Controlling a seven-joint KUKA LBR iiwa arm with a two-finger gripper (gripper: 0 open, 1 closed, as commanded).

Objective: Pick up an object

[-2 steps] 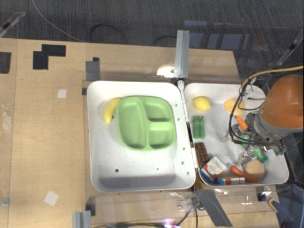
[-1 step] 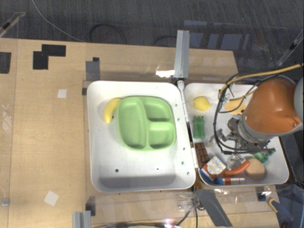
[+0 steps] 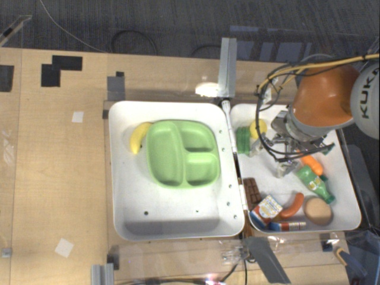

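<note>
Evenly lit overhead view, soft and slightly grainy.
A bright glare spot sat on the bench (image 3: pixel 59 177) by the grey post (image 3: pixel 227 70). The left bin (image 3: pixel 124 159) held a soft shadow along its near wall; the top looked dim.

Two shallow white bins side by side on pale wooden surface (image 3: pixel 53 177). Left bin (image 3: pixel 127 218): green sectioned plastic tray (image 3: pixel 181 153) in middle, yellow banana (image 3: pixel 138 136) touching tray's left edge. Right bin (image 3: pixel 350 212): green cup (image 3: pixel 243 140) at far left; orange carrot (image 3: pixel 313 164) above green bottle (image 3: pixel 314 184); brown egg-shaped object (image 3: pixel 318 211), red sausage (image 3: pixel 291 205), small printed carton (image 3: pixel 268 207), brown chocolate bar (image 3: pixel 253 190) along near edge.
</note>
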